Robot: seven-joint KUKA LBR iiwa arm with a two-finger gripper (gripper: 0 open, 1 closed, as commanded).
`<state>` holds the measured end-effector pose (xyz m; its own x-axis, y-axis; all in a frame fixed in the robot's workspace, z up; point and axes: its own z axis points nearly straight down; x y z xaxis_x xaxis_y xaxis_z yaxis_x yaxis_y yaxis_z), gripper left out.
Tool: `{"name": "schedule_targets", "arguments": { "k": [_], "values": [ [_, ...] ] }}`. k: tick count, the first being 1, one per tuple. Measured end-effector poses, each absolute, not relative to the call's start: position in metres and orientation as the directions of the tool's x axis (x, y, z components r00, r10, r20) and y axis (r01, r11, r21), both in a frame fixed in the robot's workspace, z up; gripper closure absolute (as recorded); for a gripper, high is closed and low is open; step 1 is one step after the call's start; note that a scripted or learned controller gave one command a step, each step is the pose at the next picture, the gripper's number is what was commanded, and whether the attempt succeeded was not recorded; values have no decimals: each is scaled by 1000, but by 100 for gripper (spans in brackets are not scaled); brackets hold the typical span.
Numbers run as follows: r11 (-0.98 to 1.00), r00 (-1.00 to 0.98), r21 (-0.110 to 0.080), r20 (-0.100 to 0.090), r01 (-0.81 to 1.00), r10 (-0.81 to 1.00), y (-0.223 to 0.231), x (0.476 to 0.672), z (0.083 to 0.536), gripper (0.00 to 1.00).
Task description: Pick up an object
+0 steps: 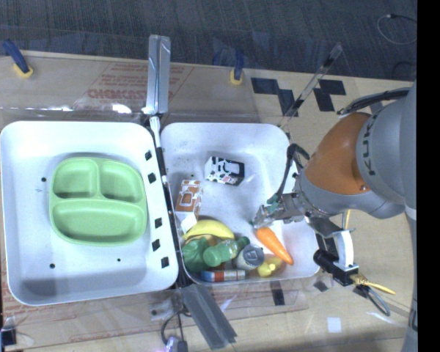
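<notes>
My gripper [268, 215] hangs low in the right bin [235, 134], near its right wall, directly over the top end of an orange carrot [274, 245]. The wrist hides the fingertips. A yellow banana [208, 229] lies at the bin's front, with a green bottle [211, 254] beside it, a grey round cap [251, 256], a small yellow piece [268, 269] and a red marker-like stick [221, 276]. Further back lie an orange snack packet [189, 196] and a black-and-white carton [226, 170].
The left bin [22, 196] holds a green divided plate [99, 199]. A metal divider [158, 72] stands between the bins at the back. The arm's grey body with the orange band [341, 163] overhangs the right bin's right rim.
</notes>
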<state>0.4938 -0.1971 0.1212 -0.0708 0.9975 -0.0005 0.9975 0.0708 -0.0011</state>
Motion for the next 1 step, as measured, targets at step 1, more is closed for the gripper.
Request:
{"name": "schedule_targets", "arguments": {
  "k": [1],
  "values": [
    [71,-71,-1,-1,997,997,-197,494,121,0]
  ]
}}
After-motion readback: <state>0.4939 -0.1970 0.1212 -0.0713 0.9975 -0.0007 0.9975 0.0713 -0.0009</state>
